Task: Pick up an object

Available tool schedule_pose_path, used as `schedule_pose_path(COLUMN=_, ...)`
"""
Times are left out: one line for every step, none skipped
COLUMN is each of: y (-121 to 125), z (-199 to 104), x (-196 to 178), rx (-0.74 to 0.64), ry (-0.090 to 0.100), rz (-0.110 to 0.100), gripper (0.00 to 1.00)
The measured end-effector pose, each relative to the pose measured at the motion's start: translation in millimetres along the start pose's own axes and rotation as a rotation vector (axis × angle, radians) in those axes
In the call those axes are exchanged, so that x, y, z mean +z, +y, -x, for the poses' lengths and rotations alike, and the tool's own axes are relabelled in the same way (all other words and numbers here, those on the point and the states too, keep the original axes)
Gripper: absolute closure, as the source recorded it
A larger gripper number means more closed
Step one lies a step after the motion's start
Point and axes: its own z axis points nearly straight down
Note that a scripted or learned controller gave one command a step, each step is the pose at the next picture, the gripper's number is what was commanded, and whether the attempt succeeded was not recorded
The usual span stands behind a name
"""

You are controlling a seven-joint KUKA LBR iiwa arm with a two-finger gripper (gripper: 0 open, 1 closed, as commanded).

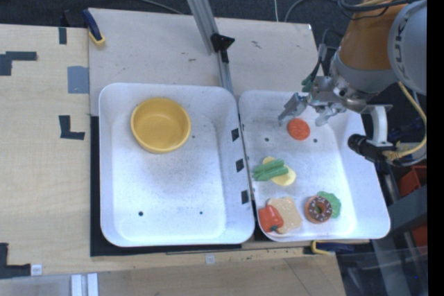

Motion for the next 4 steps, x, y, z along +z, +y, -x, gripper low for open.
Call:
schedule_pose_path(y=0.0, z=0.1, x=0.0, rx=0.0, ry=0.0, rz=0.0, gripper=0.0)
schedule_pose_path(y=-3.2, z=-0.8, x=64.7, rx=0.001, ry=-0.001, rz=-0.006, gripper=0.0)
schedule_pose_path(y=-10.5, z=4.5, x=112.5, rx=0.002, ry=-0.001, rz=-0.006, gripper=0.0)
schedule_pose_path(y=-10.5, z=4.3, x=138.5, rx=0.001, ry=-0.002, rz=0.001, gripper=0.0)
